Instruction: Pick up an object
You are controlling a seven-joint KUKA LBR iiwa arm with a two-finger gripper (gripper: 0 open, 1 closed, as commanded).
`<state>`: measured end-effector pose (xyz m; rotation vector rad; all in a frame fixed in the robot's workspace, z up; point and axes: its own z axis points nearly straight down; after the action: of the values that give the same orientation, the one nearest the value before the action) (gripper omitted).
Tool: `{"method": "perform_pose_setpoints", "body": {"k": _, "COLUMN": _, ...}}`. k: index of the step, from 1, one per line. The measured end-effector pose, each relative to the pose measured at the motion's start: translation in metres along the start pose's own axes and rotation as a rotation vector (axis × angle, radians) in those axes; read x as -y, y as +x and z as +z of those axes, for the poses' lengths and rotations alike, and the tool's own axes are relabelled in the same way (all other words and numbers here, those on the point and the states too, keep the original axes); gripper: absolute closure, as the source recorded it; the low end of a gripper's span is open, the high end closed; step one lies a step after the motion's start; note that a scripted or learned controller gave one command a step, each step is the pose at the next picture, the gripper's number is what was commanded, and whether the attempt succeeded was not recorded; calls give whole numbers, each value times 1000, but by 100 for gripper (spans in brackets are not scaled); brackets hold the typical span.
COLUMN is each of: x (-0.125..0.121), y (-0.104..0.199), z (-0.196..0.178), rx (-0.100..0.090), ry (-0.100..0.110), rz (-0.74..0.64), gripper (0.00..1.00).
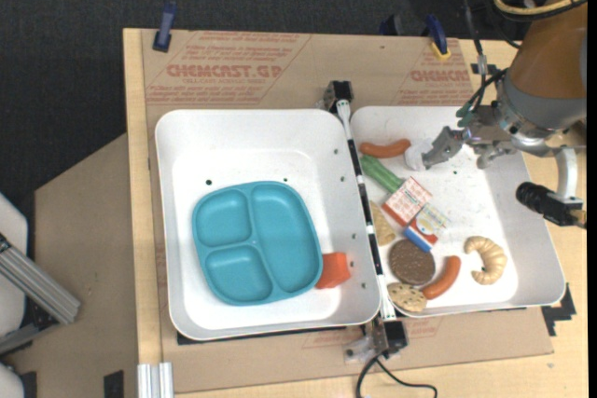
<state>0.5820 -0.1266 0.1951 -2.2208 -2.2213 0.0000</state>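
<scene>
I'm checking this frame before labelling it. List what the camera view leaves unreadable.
- End effector: too small and blurred to judge its state; whether it touches anything is unclear.
- Small packets in the right bin: print too small to read.
- Cookie: its lower edge lies against the bin rim, its outline unclear.
- Arm: cut off by the right edge.

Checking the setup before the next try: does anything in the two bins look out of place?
One thing: an orange block lies in the left bin against the blue divided plate's right edge, apart from the rest. All other toy food, like the croissant and hot dog, is in the right bin.
</scene>
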Motion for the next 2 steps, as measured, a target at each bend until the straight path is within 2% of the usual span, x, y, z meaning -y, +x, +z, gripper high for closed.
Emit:
{"method": "perform_pose_setpoints", "body": {"k": 1, "x": 91, "y": -3, "z": 16, "rx": -3, "ry": 10, "rz": 4, "gripper": 0}}
{"method": "perform_pose_setpoints", "body": {"k": 2, "x": 103, "y": 22, "z": 113, "rx": -2, "ry": 0, "rz": 0, "gripper": 0}}
